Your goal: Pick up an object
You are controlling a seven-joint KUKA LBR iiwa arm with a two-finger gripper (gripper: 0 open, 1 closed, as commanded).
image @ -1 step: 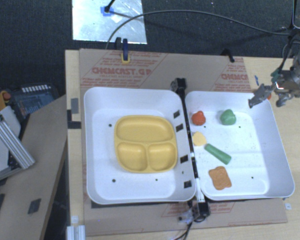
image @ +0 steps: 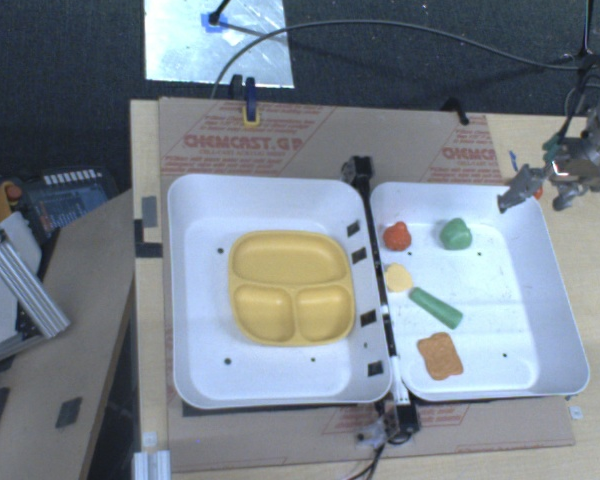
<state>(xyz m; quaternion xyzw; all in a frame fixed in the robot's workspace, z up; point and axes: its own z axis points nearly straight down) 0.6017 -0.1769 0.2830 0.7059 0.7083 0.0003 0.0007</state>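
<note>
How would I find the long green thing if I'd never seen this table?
Look at the right white bin, the one without the yellow tray. Near its middle lies a long green stick, slanted, just below a small pale yellow piece and above a flat orange piece. The other green thing is round and sits higher up.

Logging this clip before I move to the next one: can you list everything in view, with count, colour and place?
left bin: 1, white, left half of bench
right bin: 1, white, right half of bench
divided tray: 1, yellow, middle of left bin
round item: 1, orange-red, upper left of right bin
chunky item: 1, green, upper middle of right bin
small disc: 1, pale yellow, left side of right bin
long piece: 1, green, centre of right bin
flat piece: 1, orange-brown, lower left of right bin
clamp: 1, blue and yellow, bench's far edge
claw: 1, grey, above right bin's upper right corner
</note>
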